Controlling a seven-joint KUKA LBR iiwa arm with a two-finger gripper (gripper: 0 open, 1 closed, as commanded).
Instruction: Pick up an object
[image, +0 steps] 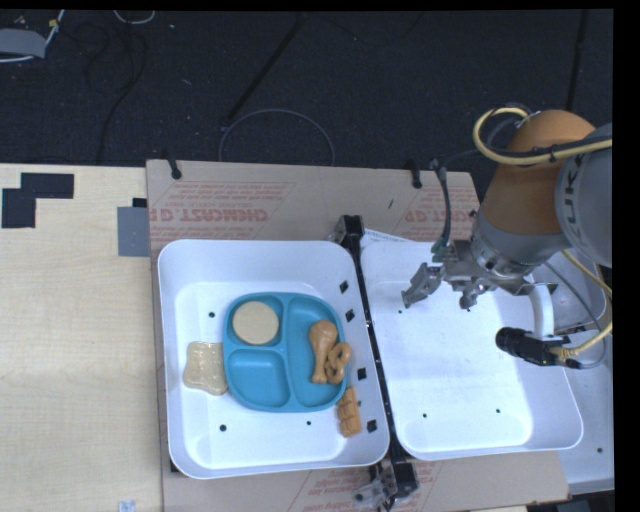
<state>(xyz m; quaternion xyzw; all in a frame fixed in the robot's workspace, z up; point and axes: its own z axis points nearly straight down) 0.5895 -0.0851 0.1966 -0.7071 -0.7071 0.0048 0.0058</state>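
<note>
Reaching in from the right edge of the frame, orange-banded arm (540, 170) bent downward at upper right, gripper (445, 288) at center right, fingers spread apart with nothing between them.

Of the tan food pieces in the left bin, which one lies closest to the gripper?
The knobbly piece in the blue tray's right compartment. The round piece, the piece left of the tray and the one below it lie farther from the gripper.

Even overhead light, bright white bins (300, 455), dark background, slightly soft focus.
</note>
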